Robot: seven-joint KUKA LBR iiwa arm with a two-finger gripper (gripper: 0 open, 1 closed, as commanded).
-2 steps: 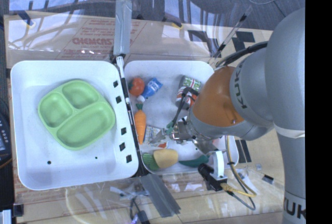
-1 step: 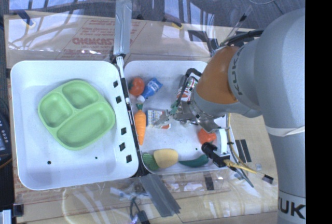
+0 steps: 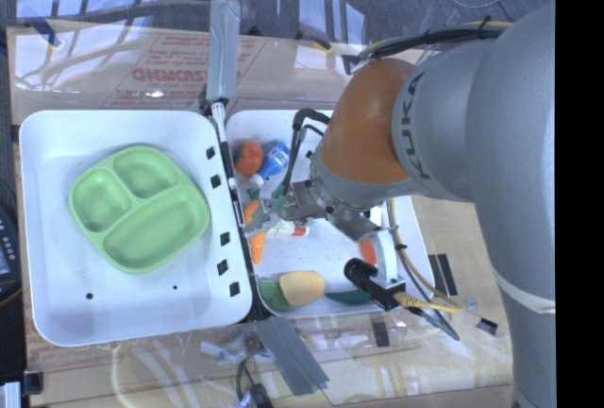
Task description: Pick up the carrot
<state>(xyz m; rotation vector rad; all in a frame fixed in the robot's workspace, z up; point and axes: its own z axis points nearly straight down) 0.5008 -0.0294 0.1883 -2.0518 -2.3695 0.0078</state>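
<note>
The big grey and orange arm (image 3: pixel 415 132) reaches down into the right bin (image 3: pixel 274 123), and its pincer (image 3: pixel 283 208) sits low among the toys.

The carrot (image 3: pixel 256 246) is a small orange stick that lies near the left wall of the right bin, just below and left of the pincer. You cannot tell if the pincer is open or closed, because the arm hides most of it. A red tomato (image 3: pixel 249 156) and a blue thing (image 3: pixel 276 158) lie near the top of this bin. A yellow potato-shaped toy (image 3: pixel 301 286) lies at the bottom, on something green (image 3: pixel 269 293). A small orange piece (image 3: pixel 368 253) peeks out beside the arm. The left bin (image 3: pixel 57 302) holds a green plate (image 3: pixel 140 206) with three sections. Both bins rest on the surface (image 3: pixel 142 66).
</note>
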